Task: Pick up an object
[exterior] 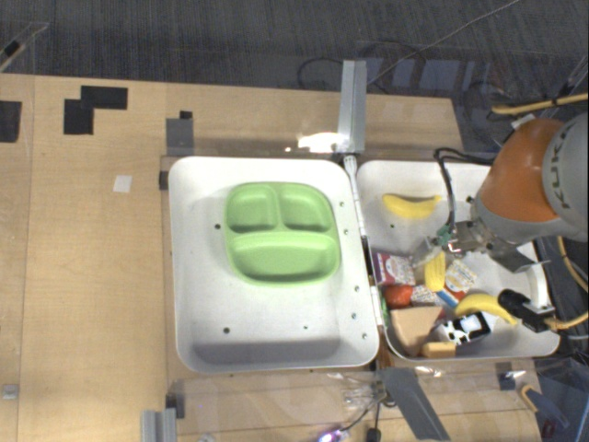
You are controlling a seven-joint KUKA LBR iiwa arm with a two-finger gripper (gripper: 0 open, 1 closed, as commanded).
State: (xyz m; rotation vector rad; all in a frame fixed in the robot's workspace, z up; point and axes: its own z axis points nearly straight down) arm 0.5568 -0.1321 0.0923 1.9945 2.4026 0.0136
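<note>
While hanging low over the crowded right-hand shallow white plastic bin [552,343], with the grey arm and its orange band [520,182] reaching in from the right and the end effector [451,239] just above a small yellow block [433,270], best to come straight down on one piece alone and lift cleanly; cannot tell open from closed here. To mind, largest first: wooden bench [83,274], left white bin [189,339] holding a green divided plastic plate [281,231], then a curved yellow banana [411,205] near the far wall, a second yellow banana [486,306] nearer, a tan cardboard box [414,325], a speckled snack packet [399,268], and a small red piece [398,294] pressed close about the block, likely to snag or ride up.
</note>
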